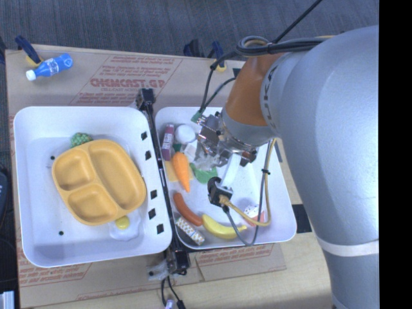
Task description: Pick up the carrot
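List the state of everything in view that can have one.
carrot, lying flat in the right bin, left of the gripper
gripper, over the right bin; open or shut unclear
plate, right way up in the left bin
bottle, on its side on the cardboard, capped
banana, lying flat at the right bin's front

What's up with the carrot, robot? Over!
Gripper over right bin, just beside carrot. Carrot lying by left wall, not held. Green piece between them.
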